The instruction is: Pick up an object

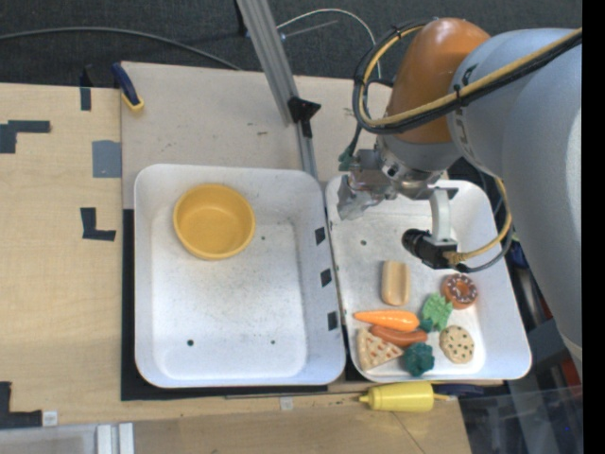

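Observation:
My gripper (353,197) hangs over the far left corner of the right bin (501,367), under the orange wrist band. No object shows in it. Toy food lies toward the near end of that bin: a tan bread roll (393,282), an orange carrot (386,320), a chocolate donut (459,290), a green leafy piece (436,312), a cookie (457,343), a pizza slice (377,351) and a dark green broccoli (417,358). The bread roll is the nearest item, well in front of the gripper.
A yellow bowl (214,219) sits in the far left part of the left bin (236,348). A yellow mustard bottle (402,397) lies on the bench outside the right bin's near rim. A slanted metal pole (274,55) crosses behind the bins.

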Controlling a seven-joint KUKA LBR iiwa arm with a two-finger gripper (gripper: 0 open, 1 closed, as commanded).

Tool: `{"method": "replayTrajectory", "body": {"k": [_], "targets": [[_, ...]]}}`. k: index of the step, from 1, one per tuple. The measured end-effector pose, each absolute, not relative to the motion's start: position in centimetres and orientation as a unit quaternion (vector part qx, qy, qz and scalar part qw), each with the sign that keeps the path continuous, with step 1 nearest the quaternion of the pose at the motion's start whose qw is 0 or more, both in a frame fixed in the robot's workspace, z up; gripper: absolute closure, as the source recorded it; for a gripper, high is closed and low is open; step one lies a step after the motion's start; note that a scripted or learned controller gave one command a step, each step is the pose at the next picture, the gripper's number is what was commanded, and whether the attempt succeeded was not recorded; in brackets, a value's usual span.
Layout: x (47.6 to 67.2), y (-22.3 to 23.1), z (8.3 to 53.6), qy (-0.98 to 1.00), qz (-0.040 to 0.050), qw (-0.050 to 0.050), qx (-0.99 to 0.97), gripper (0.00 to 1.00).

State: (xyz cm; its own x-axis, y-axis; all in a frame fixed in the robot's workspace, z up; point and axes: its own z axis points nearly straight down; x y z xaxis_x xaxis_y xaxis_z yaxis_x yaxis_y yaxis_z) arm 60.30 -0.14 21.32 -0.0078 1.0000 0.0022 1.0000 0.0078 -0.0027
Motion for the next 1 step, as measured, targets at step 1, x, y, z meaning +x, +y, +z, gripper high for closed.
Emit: {"method": "replayTrajectory", "body": {"k": [1], "targets": [[60.36,5.35,20.86,-0.71,0.0004,0.001,-0.705,1.0]]}}
